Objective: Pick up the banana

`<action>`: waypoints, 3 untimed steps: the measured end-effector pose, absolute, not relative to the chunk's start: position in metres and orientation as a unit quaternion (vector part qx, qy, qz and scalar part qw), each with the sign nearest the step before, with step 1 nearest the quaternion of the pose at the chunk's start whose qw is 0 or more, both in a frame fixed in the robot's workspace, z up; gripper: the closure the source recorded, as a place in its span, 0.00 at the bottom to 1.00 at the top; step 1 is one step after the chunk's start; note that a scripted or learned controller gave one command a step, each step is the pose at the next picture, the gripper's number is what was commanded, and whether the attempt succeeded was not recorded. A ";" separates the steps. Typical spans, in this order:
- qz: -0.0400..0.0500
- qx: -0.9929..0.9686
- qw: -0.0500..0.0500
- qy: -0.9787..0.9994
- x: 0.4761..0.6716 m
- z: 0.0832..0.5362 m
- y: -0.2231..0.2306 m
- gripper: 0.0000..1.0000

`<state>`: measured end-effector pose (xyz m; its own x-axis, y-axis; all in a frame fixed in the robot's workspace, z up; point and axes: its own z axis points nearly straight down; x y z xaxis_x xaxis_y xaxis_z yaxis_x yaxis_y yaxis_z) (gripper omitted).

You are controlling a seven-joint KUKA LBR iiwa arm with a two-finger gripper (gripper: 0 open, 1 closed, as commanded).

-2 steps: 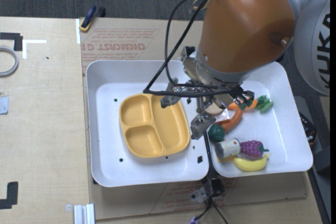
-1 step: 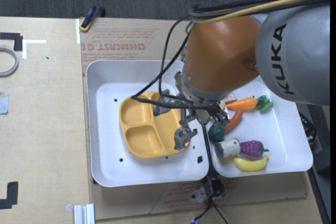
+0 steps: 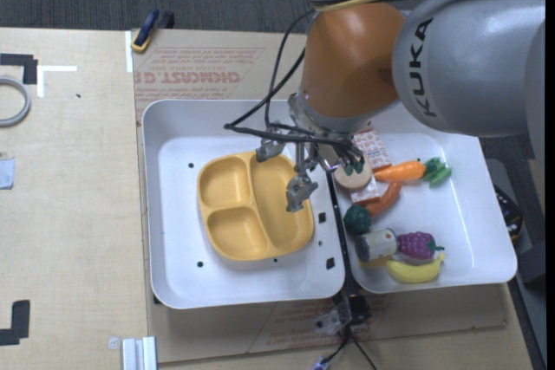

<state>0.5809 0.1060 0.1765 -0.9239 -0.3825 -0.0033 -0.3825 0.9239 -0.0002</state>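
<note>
Gripper [image 3: 299, 186] over yellow tray [image 3: 251, 208], grip state unclear; banana [image 3: 414, 270] well apart, grapes [image 3: 414, 244] touching: mis-grab risk.

Two white bins, left [image 3: 173, 212] and right [image 3: 486, 212], were set side by side, touching, on cardboard [image 3: 199, 69] laid over the wooden bench [image 3: 65, 212].

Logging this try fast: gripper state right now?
Gripper: over the yellow tray, holding nothing; open or shut cannot be told. Banana lies in the right bin.
</note>
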 end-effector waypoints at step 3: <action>0.000 -0.473 0.004 0.881 0.503 0.209 0.077 1.00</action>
<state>0.5028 0.0773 0.2087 -0.5521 -0.8338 -0.0072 -0.8338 0.5521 -0.0040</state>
